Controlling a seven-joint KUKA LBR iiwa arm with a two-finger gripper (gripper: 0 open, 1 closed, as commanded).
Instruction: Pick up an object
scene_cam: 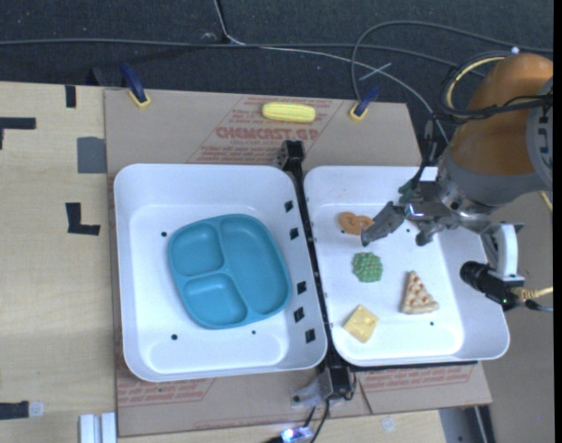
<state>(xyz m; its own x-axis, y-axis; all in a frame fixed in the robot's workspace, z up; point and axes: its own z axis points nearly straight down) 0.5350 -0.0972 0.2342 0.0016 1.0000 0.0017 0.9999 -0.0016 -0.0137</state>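
In the right bin (465,340) lie an orange-brown food piece (353,221), a green broccoli floret (366,267), a pizza slice (416,294) and a yellow cheese cube (360,323). My gripper (400,227) hangs over the bin's upper middle, just right of the orange piece and above the broccoli. Its two dark fingers are spread open, one pointing down-left toward the orange piece, the other shorter at the right. Nothing sits between them.
The left bin (133,340) holds a blue divided plate (228,269). A yellow corn cob (288,112) lies on the cardboard behind the bins. Cables run across the dark back. The arm's body covers the right bin's upper right corner.
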